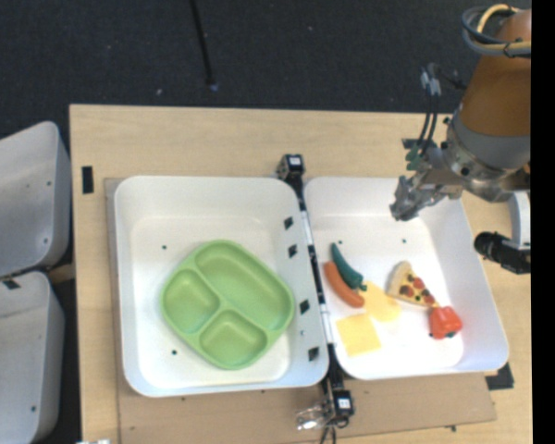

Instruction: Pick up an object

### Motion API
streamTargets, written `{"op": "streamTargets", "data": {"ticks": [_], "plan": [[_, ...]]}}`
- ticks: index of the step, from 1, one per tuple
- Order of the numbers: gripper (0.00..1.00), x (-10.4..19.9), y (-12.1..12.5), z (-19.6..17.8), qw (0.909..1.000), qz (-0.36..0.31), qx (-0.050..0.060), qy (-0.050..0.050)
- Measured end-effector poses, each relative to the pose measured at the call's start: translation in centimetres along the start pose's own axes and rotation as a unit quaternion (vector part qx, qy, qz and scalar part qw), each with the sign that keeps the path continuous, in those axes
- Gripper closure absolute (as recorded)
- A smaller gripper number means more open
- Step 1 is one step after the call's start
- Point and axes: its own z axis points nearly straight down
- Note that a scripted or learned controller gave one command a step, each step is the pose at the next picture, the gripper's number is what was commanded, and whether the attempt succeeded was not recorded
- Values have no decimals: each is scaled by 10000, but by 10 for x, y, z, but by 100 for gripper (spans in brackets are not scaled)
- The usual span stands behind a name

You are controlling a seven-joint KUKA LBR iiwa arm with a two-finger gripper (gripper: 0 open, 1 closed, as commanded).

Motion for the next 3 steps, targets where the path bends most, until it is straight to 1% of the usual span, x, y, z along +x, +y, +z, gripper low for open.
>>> {"op": "streamTargets", "data": {"ticks": [2,3], "plan": [[100,95,11,2,10000,4,7,0],[100,145,21,26,10000,2,10,-1]]}}
